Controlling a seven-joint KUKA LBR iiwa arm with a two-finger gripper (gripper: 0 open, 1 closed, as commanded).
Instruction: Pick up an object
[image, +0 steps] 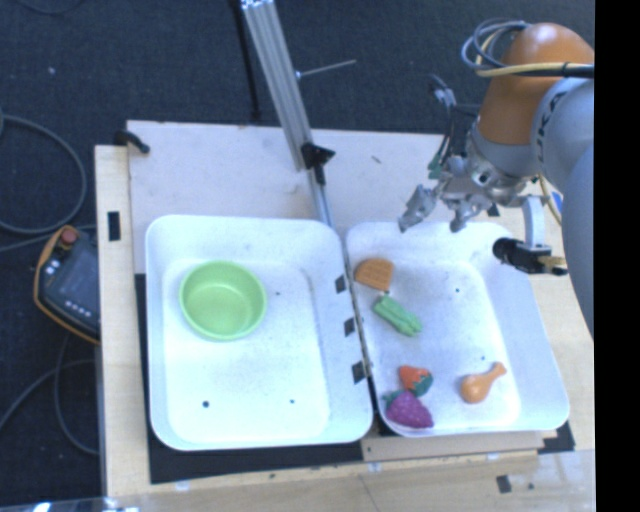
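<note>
over the right bin's (520, 330) twelve o'clock rim, the gripper (437, 215) hangs with fingers spread wide, holding nothing. the bin's middle lies bare; toys crowd its nine-to-six side: a rounded tan bread piece (373, 273), a knobbly green vegetable (397, 316), a strawberry (414, 379), bumpy purple grapes (409, 409), an orange drumstick (481, 382). a smooth green bowl (222, 299) sits at nine o'clock in the left bin (250, 400).
</note>
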